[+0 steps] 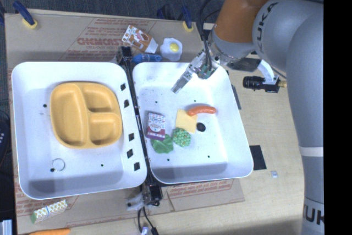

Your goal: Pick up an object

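1. Camera view shows you the arm (pixel 286 25) poised over the right bin (pixel 236 140), nothing lifted yet; you are at the approach step.
2. The left bin (pixel 22 118) holds a yellow tray (pixel 85 114), well apart.
3. Your gripper (pixel 184 82) hangs above bare floor; whether its claw is wide or narrow, you cannot tell.
4. Candidates cluster below: sausage (pixel 201 110), cheese wedge (pixel 186 120), broccoli (pixel 181 137), packet (pixel 156 125). Next, descend onto one; crowding is the obstacle.

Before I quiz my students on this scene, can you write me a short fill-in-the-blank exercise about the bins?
1. The yellow divided tray lies in the ____ bin.
2. The orange sausage touches the top of the yellow ____ slice.
3. The gripper hangs over the ____ bin.
4. The small packet lies ____ of the green broccoli.

Missing words: left; cheese; right; left
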You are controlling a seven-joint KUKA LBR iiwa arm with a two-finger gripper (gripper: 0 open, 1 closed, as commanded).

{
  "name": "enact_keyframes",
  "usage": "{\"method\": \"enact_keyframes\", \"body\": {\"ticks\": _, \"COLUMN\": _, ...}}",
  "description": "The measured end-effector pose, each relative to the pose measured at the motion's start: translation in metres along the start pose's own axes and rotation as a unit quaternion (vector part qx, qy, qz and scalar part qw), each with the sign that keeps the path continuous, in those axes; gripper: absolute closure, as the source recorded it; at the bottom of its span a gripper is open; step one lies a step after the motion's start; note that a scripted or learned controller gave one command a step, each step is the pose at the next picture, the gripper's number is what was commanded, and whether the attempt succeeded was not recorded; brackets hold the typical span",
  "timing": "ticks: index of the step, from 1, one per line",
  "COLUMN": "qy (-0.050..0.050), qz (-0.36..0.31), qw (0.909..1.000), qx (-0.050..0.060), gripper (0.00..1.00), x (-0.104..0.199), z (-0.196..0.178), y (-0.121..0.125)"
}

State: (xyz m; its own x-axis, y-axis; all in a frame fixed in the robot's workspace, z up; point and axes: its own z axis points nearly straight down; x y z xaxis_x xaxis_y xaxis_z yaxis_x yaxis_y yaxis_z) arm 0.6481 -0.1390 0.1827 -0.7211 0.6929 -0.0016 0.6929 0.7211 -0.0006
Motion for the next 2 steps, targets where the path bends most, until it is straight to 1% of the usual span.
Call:
{"method": "enact_keyframes", "body": {"ticks": 1, "qy": 0.002, "qz": -0.050, "qw": 0.9988, "qx": 0.001, "gripper": 0.00, "x": 0.011, "z": 0.080, "y": -0.054}}
{"method": "enact_keyframes", "body": {"ticks": 2, "qy": 0.000, "qz": -0.081, "qw": 0.9967, "qx": 0.000, "gripper": 0.00, "x": 0.000, "z": 0.090, "y": -0.044}}
